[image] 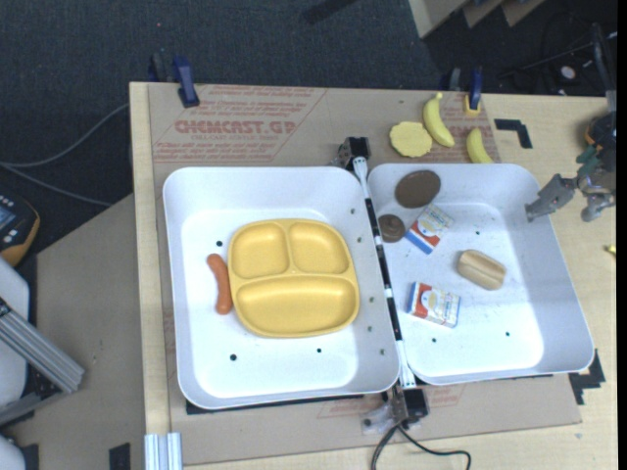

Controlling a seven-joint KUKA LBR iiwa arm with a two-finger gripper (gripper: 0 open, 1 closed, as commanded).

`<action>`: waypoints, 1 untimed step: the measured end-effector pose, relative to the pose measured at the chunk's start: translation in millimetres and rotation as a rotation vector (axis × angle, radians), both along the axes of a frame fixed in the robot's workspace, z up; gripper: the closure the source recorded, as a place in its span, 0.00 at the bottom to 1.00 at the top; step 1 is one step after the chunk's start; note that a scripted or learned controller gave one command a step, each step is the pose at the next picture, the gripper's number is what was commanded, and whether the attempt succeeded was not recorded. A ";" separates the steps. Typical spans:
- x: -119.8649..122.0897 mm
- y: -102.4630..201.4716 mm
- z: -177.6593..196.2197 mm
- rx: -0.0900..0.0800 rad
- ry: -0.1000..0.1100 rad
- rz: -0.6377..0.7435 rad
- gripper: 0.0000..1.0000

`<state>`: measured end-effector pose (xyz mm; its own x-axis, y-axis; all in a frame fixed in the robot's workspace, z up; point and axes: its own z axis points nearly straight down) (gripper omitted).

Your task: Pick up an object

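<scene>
Two shallow white bins sit side by side on the tabletop [245, 125]. The left bin [196, 360] carries a yellow divided plate [292, 277] with an orange toy hot dog [220, 283] lying just beside its left edge. The right bin [549, 321] holds a toy bread roll [481, 268] near its middle, two small red, white and blue packets [433, 305], one in front of the roll and one behind it to the left, plus a brown round piece [418, 188] at the back rim and a smaller brown disc [391, 227] by the left wall. Behind that bin lie a yellow wavy slice [410, 139] and two toy bananas [439, 121]. The pincer [568, 196] hangs at the right bin's far right edge, well apart from the roll; whether it is released or clenched cannot be told, and nothing shows within it.
</scene>
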<state>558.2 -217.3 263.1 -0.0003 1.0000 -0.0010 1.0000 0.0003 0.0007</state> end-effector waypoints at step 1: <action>72.0 45.3 -170.9 0.006 0.010 0.006 0.00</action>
<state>630.2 -172.0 92.3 -0.0059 1.0000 0.0054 0.9999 0.0059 -0.0093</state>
